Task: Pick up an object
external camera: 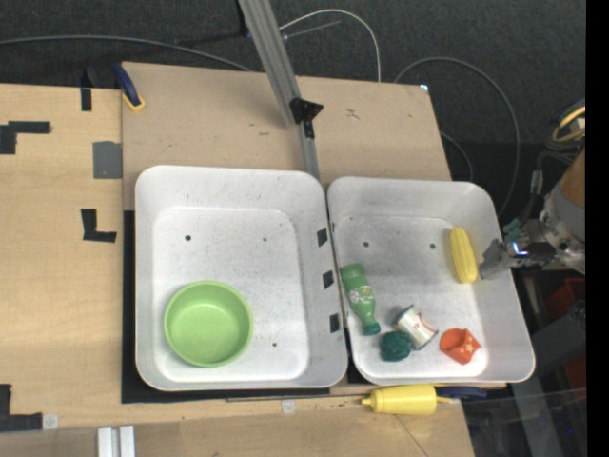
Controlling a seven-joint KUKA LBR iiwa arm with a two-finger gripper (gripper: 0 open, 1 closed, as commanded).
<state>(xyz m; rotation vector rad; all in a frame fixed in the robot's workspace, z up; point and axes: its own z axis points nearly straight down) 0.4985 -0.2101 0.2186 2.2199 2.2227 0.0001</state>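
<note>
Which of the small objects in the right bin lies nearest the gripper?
The yellow corn cob, beside the gripper at the bin's right wall; the green bottle and red piece lie farther off.

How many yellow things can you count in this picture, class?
2: a corn cob near the right bin's right wall, and a yellow bottle lying on the bench just outside that bin's front edge. None seems hidden.
</note>
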